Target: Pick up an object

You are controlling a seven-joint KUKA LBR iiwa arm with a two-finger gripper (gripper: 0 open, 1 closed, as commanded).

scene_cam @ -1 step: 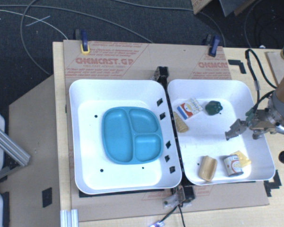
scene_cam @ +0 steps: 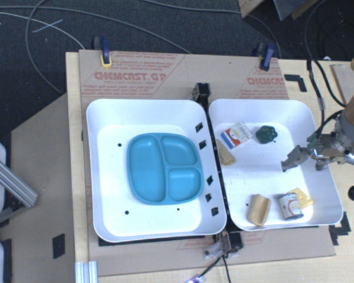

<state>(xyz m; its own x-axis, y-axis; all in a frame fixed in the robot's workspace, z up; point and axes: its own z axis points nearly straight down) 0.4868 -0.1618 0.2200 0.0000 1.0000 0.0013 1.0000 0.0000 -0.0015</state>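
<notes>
Nothing is lifted yet: the grey two-finger gripper (scene_cam: 299, 158) hovers over the right white bin (scene_cam: 310, 114), its jaws apart and holding nothing, near the dark green round object (scene_cam: 266, 134).

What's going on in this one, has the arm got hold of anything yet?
Not that the view shows. The gripper hangs over the right bin, reaching in from the right, with nothing visible between its fingers. Four small items lie in that bin: a red, white and blue packet, a dark green object, a tan cylinder and a yellow-wrapped piece. The left bin holds a blue divided plate.
</notes>
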